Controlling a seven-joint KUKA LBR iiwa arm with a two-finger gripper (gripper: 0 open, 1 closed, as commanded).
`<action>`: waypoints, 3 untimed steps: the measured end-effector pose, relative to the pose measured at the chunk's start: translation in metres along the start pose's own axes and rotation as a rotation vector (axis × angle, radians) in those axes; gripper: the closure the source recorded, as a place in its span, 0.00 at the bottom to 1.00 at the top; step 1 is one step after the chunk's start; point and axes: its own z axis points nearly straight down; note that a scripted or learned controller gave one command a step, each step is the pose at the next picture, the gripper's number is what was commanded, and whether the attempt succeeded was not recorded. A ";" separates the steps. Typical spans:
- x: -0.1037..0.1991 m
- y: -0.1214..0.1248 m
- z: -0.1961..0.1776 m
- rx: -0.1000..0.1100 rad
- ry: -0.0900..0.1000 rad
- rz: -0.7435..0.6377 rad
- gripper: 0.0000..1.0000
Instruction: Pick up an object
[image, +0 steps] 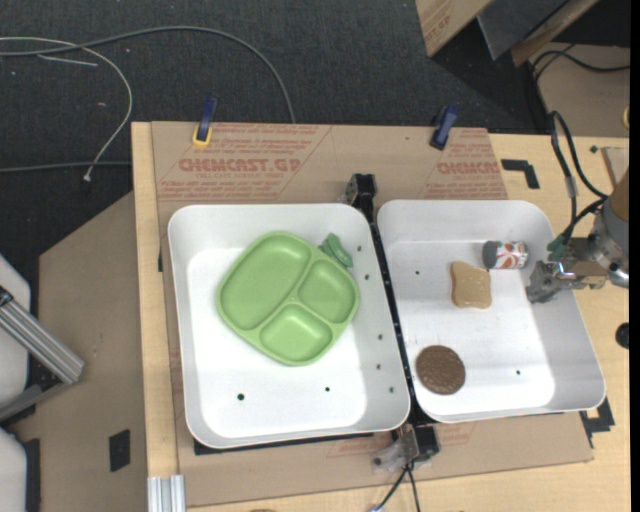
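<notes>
two shallow white bins sit side by side on the bench. the left bin (200, 400) carries a light green divided plate (288, 297) with three compartments, lying flat around the bin's middle and a little toward its far edge. a small dark green piece (337, 250) lies just beside the plate's far right rim, near the bin's far right corner; what it is cannot be told.

the right bin (560, 385) holds three things, well apart from one another. a small can with red and white markings (507, 255) lies on its side near the far right part of the bin. a tan, roughly square piece like a slice of bread (471, 285) lies flat just toward the near left of the can, around the bin's middle. a dark brown round disc like a cookie (440, 369) lies flat near the bin's near left corner.

the gripper (545, 281) sits at the right bin's right edge, close to the can but apart from it, with nothing seen between its fingers. whether they are spread or pressed together cannot be told.
</notes>
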 end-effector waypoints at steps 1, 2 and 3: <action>0.000 0.002 -0.046 0.001 0.000 0.000 1.00; 0.046 0.002 -0.047 0.008 0.005 -0.004 1.00; 0.106 0.003 -0.042 0.009 0.006 -0.006 1.00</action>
